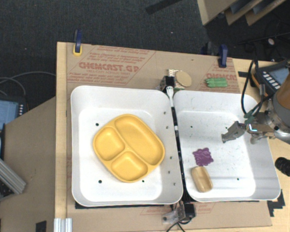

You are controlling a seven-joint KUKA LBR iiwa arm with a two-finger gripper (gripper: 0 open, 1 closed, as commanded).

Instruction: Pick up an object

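Purple object (202, 156) lies near gripper (230, 134) — fingers' spread unclear — nothing held

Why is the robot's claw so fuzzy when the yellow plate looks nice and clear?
In the camera view the gripper is smeared and soft, which looks like motion blur; the yellow plate, purple blob and tan piece are sharp, under even light with faint shadows and no strong glare on the white bins.

Tray (128, 147) in left bin (79, 148) — apparently flat.
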